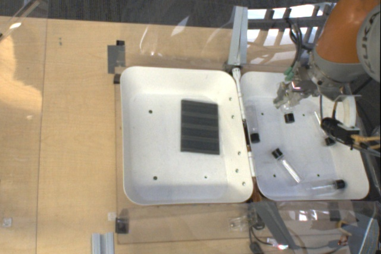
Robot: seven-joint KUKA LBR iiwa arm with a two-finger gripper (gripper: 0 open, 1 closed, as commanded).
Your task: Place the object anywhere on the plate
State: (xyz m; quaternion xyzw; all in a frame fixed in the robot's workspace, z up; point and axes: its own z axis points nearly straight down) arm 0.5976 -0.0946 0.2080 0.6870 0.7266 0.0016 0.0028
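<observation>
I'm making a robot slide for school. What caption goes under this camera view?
Robot gripper hovers over the right bin of small clear tubes; dark ridged plate waits in the left bin.

**Arm and gripper: position record**

Item: one arm (351, 27), entering from the frame's 3 o'clock edge, upper portion. Orange band facing the camera, rounded; grey casing at its 3 o'clock side. Wrist points toward 9 o'clock and slightly down.

Item: gripper (287, 96), metallic, at the arm's 8 o'clock end, tilted downward. Cables loop around the wrist. Finger state unreadable; nothing seen between the fingers.
</observation>
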